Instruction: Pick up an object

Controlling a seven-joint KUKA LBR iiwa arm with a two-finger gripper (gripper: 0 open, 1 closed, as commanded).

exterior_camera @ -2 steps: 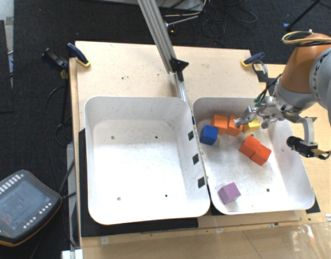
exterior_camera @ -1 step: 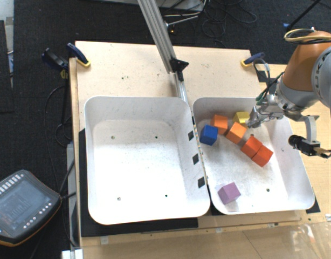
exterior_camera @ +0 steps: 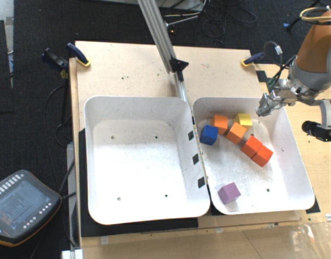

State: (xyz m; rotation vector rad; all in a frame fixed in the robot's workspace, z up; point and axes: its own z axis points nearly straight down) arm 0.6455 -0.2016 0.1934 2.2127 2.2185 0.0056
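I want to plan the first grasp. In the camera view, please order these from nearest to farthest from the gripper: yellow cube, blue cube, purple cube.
Measured from the gripper at the right bin's far right edge:
1. yellow cube, just to its left in the view.
2. blue cube, further left, near the divide between the bins.
3. purple cube, alone toward the bin's near edge.

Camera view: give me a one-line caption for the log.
Gripper poised over the right bin's far edge, near a yellow block, with orange, blue and purple blocks scattered below.
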